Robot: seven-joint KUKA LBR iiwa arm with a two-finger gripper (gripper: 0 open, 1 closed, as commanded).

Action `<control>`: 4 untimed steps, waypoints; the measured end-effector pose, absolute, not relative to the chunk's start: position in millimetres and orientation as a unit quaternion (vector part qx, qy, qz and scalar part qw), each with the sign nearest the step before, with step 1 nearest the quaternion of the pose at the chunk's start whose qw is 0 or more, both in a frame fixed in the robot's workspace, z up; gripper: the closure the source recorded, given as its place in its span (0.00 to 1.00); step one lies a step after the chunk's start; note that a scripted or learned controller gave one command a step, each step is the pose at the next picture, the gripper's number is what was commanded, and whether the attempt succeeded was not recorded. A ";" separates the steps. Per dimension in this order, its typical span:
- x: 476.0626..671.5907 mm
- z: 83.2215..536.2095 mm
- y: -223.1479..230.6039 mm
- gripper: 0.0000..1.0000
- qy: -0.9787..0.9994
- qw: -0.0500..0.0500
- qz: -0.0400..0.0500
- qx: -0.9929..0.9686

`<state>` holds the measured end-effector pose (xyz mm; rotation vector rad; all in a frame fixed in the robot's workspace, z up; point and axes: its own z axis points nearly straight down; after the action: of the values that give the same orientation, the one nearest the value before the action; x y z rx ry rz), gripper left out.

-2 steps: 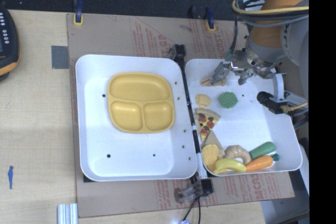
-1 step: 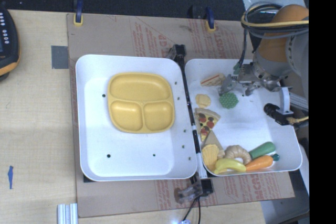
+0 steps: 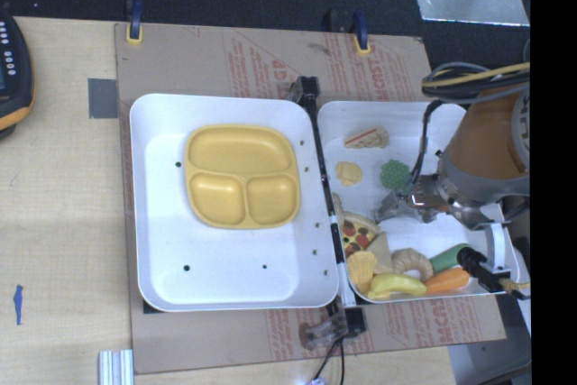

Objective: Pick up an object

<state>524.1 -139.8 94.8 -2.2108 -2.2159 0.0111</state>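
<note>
Over the right bin [image 3: 335, 117], gripper [image 3: 395, 205] poised above crowded toy food, finger state impossible to tell; broccoli [image 3: 394, 173] just beside, pizza slice [image 3: 357, 234] near. Risk: glancing off tightly packed pieces.

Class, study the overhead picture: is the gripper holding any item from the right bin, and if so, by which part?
It cannot be told. The gripper hangs low over the right bin, beside the green toy, but nothing is visibly held.

I see divided plate [image 3: 242, 174] in left bin [image 3: 153, 275]. Right bin [image 3: 329, 117] just right of plate's bin, touching along edge. Inside it, right of plate: sandwich wedge [image 3: 366, 138] at back, pizza slice [image 3: 357, 233] nearer front, banana [image 3: 394, 286] frontmost. Tool [image 3: 397, 204] above that bin's middle.
</note>
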 end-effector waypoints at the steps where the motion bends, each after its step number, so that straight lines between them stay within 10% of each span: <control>1: 486.3 91.4 -214.9 0.00 -0.707 0.003 0.002 -0.708; 2: 575.2 107.5 -122.3 0.00 -0.712 -0.002 -0.001 -0.703; 3: 470.2 90.5 -197.6 0.00 -0.705 0.005 0.003 -0.709; 4: 489.3 112.3 -114.9 0.00 -0.711 0.001 0.000 -0.703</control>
<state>489.3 -114.9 112.3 -2.2070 -2.2334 -0.0006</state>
